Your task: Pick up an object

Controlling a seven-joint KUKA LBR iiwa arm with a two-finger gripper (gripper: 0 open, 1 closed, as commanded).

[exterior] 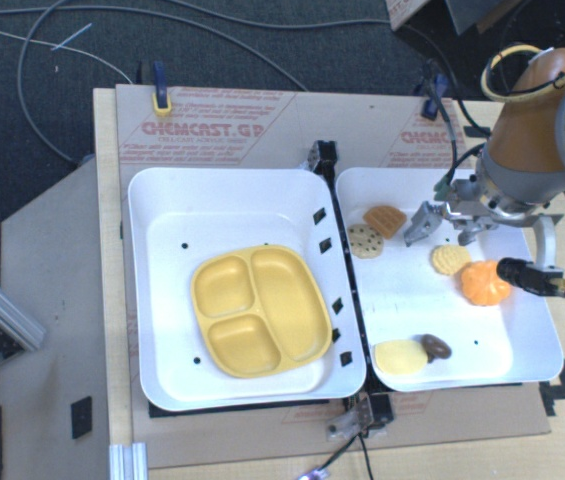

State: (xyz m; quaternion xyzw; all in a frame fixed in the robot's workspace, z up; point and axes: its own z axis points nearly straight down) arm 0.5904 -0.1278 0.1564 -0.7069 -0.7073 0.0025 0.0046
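Pale yellow slice (400, 357) front, ridged cracker (450, 259) just beneath fingers (444, 224)

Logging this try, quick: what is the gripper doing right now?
Gripper: fingers spread open, holding nothing, above the right bin near the crackers.

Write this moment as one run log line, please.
arm: over right bin | gripper: open, holds nothing | nearest: waffle cookie | left bin: yellow tray
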